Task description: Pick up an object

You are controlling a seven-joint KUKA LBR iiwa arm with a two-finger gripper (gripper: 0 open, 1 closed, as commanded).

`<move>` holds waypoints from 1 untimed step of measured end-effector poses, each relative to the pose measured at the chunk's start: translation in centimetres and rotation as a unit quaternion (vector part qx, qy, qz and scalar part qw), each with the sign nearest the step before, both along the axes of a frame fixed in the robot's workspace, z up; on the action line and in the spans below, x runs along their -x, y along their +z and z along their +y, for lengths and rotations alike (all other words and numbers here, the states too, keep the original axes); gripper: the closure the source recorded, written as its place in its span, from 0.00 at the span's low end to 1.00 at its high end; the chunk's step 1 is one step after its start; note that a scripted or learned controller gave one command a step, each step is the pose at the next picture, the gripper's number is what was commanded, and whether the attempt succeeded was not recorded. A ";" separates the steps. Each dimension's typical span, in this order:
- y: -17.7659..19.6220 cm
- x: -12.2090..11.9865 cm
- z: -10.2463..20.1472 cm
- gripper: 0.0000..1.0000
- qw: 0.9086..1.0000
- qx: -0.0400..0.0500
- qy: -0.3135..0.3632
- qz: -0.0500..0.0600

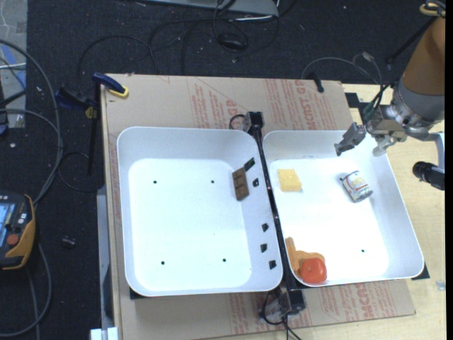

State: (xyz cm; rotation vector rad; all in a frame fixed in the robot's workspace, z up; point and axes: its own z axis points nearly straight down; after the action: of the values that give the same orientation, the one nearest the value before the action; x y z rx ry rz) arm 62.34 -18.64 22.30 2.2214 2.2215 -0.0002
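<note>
Nothing is being held as the gripper [368, 137] is being kept spread apart over the top edge of the right bin [396, 211].

Its two fingers are being shown parted with nothing between them, so a pick is judged as not yet made. A miss is being risked: the small can [356, 186], the nearest candidate, is lying tilted on its side just below the gripper and could be rolled or nudged away by a finger. In the right bin, four things are being counted: one can, one yellow sponge block [289, 180], one red tomato [313, 269] and one orange piece [299, 253] touching it. One brown bar [241, 184] is being counted in the left bin [141, 211].
</note>
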 end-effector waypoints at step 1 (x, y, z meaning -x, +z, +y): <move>1.6 0.9 2.0 0.00 1.000 0.000 0.001 -0.001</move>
State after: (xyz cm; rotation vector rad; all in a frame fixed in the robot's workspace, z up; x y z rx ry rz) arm 61.46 -16.67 23.94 2.2188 2.2226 0.0017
